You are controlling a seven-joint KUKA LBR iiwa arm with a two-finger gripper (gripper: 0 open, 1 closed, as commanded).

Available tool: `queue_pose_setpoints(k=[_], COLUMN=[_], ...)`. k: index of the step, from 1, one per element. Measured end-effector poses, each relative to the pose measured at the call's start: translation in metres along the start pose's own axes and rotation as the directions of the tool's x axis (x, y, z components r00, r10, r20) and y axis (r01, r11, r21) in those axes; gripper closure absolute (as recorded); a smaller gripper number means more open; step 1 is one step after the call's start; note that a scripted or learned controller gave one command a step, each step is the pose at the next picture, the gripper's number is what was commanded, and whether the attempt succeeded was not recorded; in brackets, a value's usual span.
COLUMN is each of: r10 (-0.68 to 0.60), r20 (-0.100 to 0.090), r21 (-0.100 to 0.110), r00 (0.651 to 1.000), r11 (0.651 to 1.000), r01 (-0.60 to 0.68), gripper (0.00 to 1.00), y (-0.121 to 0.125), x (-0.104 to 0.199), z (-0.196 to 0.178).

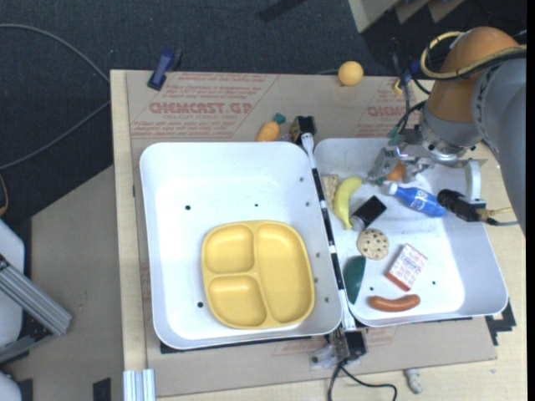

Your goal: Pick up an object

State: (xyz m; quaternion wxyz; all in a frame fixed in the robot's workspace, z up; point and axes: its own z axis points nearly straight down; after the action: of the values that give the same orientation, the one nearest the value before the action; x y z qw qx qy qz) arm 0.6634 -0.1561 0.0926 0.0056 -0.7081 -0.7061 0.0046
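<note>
The tool (399, 167), grip state unclear, hovers near the bottle (417, 199), which looks light, stiff and slippery; best grasped across its middle.

The gripper (399, 167) hangs low over the right bin (481, 261), just above the blue bottle (415, 197), beside the banana (345, 199), while a yellow tray (256, 272) sits in the left bin (171, 224).

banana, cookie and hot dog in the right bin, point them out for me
banana (344, 200), camera view, on the middle of its yellow curve
cookie (373, 242), camera view, on the centre of the round speckled face
hot dog (394, 302), camera view, on the middle of its length
</note>
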Motion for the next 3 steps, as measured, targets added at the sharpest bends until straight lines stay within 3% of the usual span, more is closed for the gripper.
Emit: queue_pose_setpoints(k=[1,2,3], r10=[-0.003,-0.003,-0.005], r20=[0.003,0.002,-0.001], r21=[-0.018,-0.017,-0.015], r00=[1.0,1.0,1.0], r11=[1.0,1.0,1.0], r01=[0.003,0.003,0.005], gripper=[1.0,0.0,0.0], y=[0.003,0.003,0.002], x=[0.001,0.002,-0.032], z=[-0.027,-0.027,-0.001])
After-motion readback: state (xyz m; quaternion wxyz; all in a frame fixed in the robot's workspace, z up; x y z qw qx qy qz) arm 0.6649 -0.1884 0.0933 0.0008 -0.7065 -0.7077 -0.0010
